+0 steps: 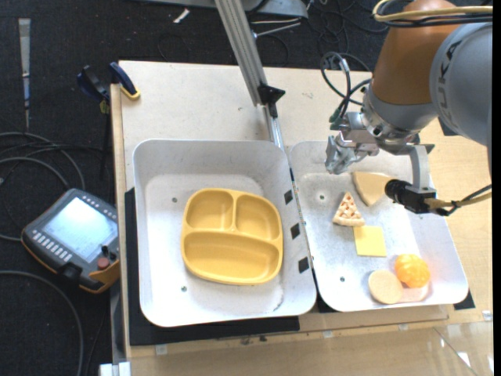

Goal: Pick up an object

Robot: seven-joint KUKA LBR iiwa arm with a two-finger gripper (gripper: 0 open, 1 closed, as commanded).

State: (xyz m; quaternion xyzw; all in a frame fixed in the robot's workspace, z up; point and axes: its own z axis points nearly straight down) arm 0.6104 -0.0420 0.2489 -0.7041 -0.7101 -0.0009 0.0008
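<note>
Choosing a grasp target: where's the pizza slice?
The pizza slice lies in the right bin, just above the yellow square, left of the tan wedge.

1. Three-compartment plastic tray (232, 236): plain yellow.
2. Two shallow bins (156, 180): white, faintly speckled.
3. Toy pizza wedge (347, 211): tan with red dots.
4. Flat square piece (369, 240): pale yellow.
5. Round fruit-like ball (412, 270): orange.
6. Wooden worktop (180, 100): light beige.
</note>
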